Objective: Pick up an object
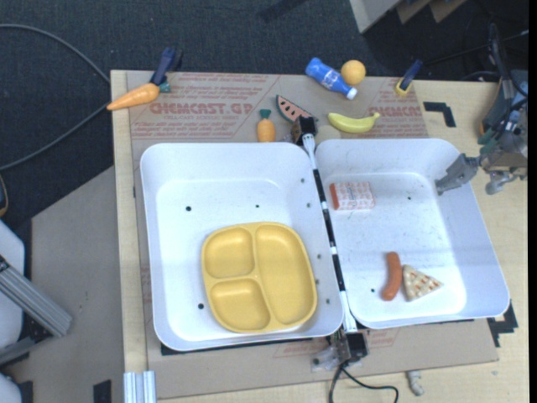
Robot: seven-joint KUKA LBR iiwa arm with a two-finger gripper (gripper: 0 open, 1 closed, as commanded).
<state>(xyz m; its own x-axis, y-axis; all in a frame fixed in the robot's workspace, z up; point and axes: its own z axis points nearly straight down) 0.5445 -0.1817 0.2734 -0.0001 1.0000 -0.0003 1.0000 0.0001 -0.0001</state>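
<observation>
**Sausage and pizza slice lie in the right bin, gripper at the bin's far right rim**

The sausage (392, 275) lies in the near part of the right bin (470, 250), roughly upright in the view, with the pizza slice (419, 283) just beside it on its right, the two close enough that I cannot tell whether they touch. Farther back in the same bin, near the left wall, rests a small red-and-white packet (351, 196), well apart from the other two.

In the left bin (168, 225), a yellow divided plate (258, 274) with three compartments sits toward the near side.

The gripper (470, 173) is at the far right rim of the right bin, above its corner, with the arm (507, 133) behind it at the view's right edge. One grey finger (454, 175) points down-left over the rim; whether the fingers are open or closed cannot be told from here, and nothing shows between them.

Beyond the bins, on the cardboard sheet (210, 107), lie a banana (353, 122), a small orange carrot-like toy (266, 129) and a watermelon slice (290, 108). Farther still are a blue bottle (329, 77) touching an orange ball (353, 71), and at the far left corner a carrot (134, 97).
</observation>
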